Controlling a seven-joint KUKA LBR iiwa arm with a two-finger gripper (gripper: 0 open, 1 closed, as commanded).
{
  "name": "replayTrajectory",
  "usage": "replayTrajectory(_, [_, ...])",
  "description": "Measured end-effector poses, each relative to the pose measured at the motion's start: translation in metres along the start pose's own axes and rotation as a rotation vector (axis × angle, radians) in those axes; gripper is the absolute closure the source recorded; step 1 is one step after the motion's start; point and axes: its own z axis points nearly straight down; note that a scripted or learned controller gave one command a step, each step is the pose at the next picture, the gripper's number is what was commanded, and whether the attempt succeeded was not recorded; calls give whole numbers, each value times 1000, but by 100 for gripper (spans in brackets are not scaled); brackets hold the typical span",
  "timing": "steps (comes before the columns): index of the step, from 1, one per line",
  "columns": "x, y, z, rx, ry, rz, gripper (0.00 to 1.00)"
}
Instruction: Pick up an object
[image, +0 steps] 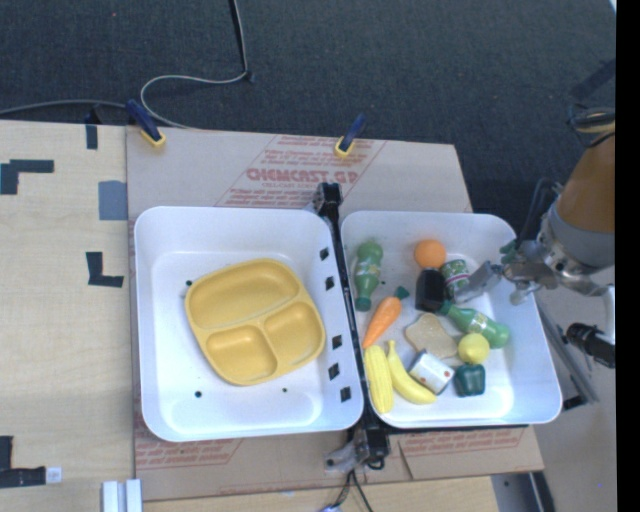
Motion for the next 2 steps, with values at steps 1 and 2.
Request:
replayTrajectory(1, [-7, -43, 116, -5, -1, 0, 0])
replayTrajectory(2, [-6, -40, 104, -11, -1, 1, 100])
